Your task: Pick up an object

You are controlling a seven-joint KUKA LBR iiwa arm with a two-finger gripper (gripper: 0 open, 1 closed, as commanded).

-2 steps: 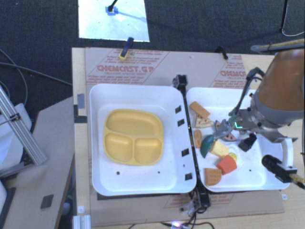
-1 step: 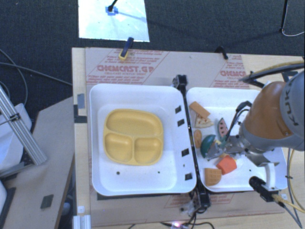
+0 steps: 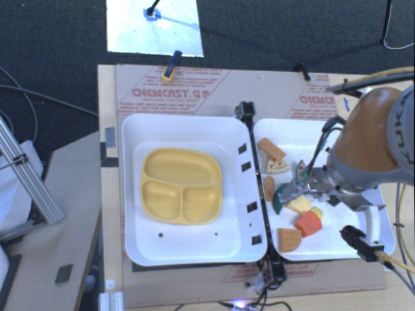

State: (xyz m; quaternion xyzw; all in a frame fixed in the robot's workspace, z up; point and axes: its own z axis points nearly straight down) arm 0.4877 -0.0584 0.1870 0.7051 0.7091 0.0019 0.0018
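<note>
Dark carpet surrounds a worktop [image 3: 194, 86] covered with printed cardboard, carrying two shallow white bins side by side. Left bin [image 3: 139, 238] holds a yellow divided plate [image 3: 181, 184], three compartments, lying flat near centre. Right bin [image 3: 292, 128] holds a cluster of toy food: brown wedge [image 3: 271, 150] near the top, pizza-like slice [image 3: 278, 166] just below, small brown oval piece [image 3: 269, 188] by the divider, dark green piece [image 3: 280, 195], pale yellow cheese-like block [image 3: 300, 204], red-orange block [image 3: 309, 223], waffle-patterned quarter [image 3: 289, 240] at the near edge. Grey arm [image 3: 373, 135] with orange band reaches in from the right; gripper [image 3: 302, 181] sits low over the green and yellow pieces. Cannot tell whether it is open or closed, nor whether anything is held.
</note>
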